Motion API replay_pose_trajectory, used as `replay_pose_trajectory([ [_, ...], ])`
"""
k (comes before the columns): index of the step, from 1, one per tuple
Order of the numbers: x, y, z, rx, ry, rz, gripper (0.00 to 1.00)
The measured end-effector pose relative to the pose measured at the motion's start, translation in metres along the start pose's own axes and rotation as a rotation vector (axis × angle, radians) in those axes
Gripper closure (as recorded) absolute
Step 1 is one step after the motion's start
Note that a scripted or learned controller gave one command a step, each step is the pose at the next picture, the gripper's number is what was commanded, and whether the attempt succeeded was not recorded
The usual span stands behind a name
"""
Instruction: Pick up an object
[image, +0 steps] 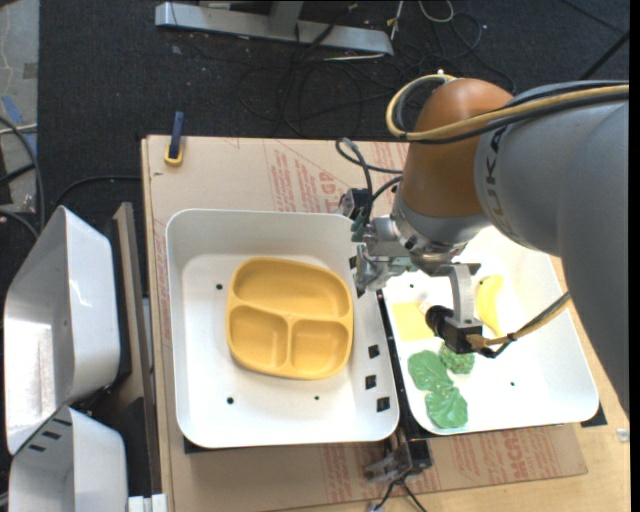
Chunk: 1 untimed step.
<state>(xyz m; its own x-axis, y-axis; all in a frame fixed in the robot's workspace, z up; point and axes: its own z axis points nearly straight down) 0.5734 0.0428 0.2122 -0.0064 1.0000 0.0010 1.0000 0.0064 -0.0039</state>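
A yellow divided plate (290, 318) lies in the middle of the left bin (200, 250). In the right bin (540, 385) there are a flat pale yellow square (408, 320), a curved yellow piece (490, 300) and three green leafy pieces (432, 372) near the front left. My gripper (374, 262) hangs under the orange-banded wrist, over the right bin's back left corner and close to the wall between the bins. The wrist hides most of it. I see nothing held in it.
The two bins stand on a cardboard sheet (290, 170). A blue and yellow tool (176, 138) lies at its back left corner. White tubs (55, 310) stand off to the left. The grey arm covers the right bin's back.
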Motion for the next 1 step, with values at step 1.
replay_pose_trajectory([
  [1, 0.0462, -0.0232, -0.02, -0.003, 0.001, -0.002, 1.0],
])
